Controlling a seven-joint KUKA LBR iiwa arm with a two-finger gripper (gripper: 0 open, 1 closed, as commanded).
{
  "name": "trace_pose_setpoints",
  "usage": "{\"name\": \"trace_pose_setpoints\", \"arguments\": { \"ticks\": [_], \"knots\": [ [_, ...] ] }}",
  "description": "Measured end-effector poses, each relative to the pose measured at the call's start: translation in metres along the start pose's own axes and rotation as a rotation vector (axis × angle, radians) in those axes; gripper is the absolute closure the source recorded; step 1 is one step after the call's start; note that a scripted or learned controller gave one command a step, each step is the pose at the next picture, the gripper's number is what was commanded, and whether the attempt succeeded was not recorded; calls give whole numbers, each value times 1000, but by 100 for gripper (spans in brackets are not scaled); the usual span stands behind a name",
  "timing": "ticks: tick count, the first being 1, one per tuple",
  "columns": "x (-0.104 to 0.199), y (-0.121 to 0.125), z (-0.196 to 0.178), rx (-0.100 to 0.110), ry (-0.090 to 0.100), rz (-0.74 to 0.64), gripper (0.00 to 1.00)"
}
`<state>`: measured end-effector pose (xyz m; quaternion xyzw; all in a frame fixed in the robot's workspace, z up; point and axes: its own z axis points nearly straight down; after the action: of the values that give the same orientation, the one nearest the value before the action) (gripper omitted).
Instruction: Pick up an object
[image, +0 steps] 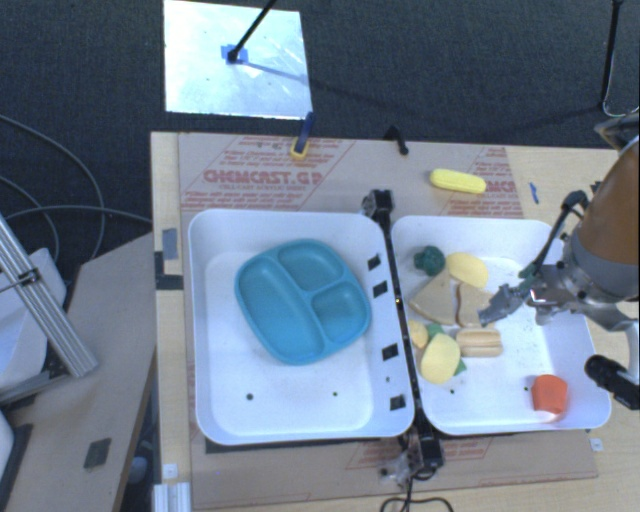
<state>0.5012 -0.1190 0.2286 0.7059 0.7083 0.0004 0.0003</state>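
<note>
Nearest us, at the lower right corner of the right bin (500, 425), we note an orange block (549, 393) lying alone. We see the arm (612, 235) reaching in from the right, its orange band high at the frame edge and the grey wrist angled down and leftward over the bin. Its gripper (497, 309) sits low above the cluster of play food, fingers pointing left; we cannot tell whether they are apart or together, and nothing shows between them. Just beside the tip we log a tan wedge (437, 296), a tan roll (478, 343) below it, a yellow piece (467, 269) above, and a dark green piece (430, 260) further left. We record a blue divided plate (302, 299) in the left bin (225, 400). A yellow banana-like piece (458, 181) lies on the bench beyond the bins.
</note>
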Motion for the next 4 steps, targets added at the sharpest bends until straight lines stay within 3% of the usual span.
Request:
{"name": "trace_pose_setpoints", "arguments": {
  "ticks": [1, 2, 3, 4],
  "knots": [
    [0, 1, -11, -4, -1, -3, 100],
    [106, -3, -3, 0, 4, -12, 100],
    [170, -12, 7, 1, 3, -8, 100],
    [155, -12, -112, -14, 2, -2, 100]
  ]
}}
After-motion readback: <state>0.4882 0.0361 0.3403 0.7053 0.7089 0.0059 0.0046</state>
